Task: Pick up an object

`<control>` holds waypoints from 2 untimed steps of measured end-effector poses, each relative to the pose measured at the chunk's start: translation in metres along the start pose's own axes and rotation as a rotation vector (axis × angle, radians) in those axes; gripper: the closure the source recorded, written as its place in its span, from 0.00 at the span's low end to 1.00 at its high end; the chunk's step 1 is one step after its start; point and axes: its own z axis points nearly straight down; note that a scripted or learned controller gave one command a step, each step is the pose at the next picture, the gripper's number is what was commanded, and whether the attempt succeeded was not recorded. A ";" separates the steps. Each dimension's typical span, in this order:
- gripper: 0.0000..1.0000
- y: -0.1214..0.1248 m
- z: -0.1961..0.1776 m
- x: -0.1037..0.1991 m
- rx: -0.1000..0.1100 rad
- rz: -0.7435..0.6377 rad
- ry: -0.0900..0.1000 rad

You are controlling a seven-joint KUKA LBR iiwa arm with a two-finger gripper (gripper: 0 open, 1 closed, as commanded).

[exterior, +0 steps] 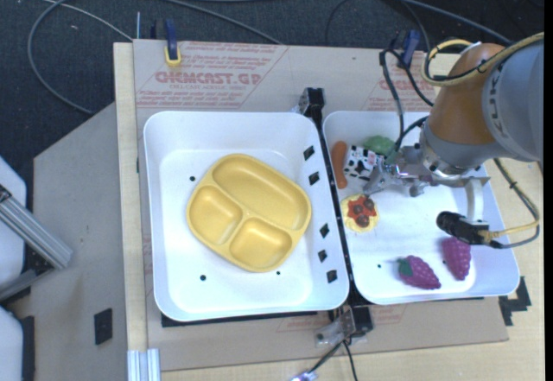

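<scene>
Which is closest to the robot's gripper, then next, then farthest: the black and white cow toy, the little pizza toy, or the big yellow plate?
Seen from the camera view, starting from the gripper:
1. The cow toy, right beside it in the right bin.
2. The pizza toy, just below it, same bin.
3. The yellow plate, away in the left bin.

Two shallow white bins side by side on a brown board. In the left bin (164,198), a yellow plastic divided plate (249,211) near the middle. In the right bin (505,271), all placed from a small round yellow pizza toy (361,213): orange carrot-like piece (340,153) up-left, black-and-white cow toy (361,165) just above, green toy (378,146) beyond that, two purple grape bunches (418,272) (457,257) down-right. Grey arm's gripper (399,174) up-right of the pizza, beside the cow, possibly touching.
</scene>
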 end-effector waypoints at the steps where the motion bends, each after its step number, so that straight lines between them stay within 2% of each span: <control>1: 1.00 0.002 -0.014 0.000 -0.006 0.000 -0.001; 2: 1.00 0.012 -0.064 0.003 -0.011 -0.002 -0.003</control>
